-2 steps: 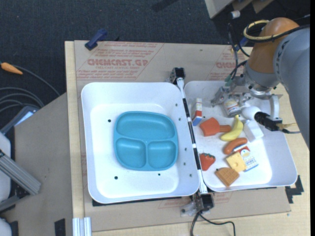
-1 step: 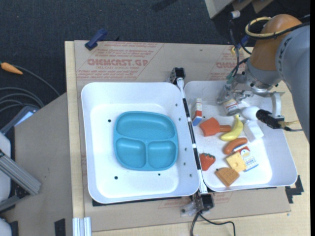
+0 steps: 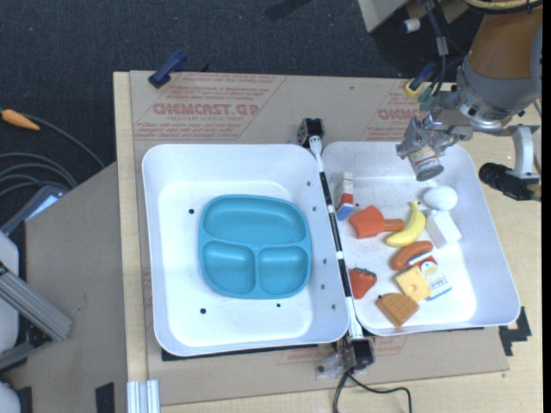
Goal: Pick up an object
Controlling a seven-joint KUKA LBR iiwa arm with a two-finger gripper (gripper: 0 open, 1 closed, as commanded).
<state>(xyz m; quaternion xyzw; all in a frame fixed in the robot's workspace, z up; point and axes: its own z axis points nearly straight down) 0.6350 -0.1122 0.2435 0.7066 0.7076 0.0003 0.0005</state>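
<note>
Camera view has the pincer (image 3: 424, 163) hovering over the far part of the right bin (image 3: 491, 304); whether it is open or closed cannot be told from this slant, and nothing shows between its tips. Just below it lie the white egg (image 3: 441, 198) and banana (image 3: 409, 226), packed tightly. A descent could probably nudge the egg, which might roll aside.

Grey metallic tool (image 3: 424, 157), orange band above. Just below tool: white egg (image 3: 441, 198), yellow banana (image 3: 411, 226). Farther below: orange-red carrot piece (image 3: 373, 222), red strawberry (image 3: 362, 281), tan cracker (image 3: 397, 308). Far left of tool: turquoise divided plate (image 3: 255, 245) in white bin (image 3: 164, 231).
</note>
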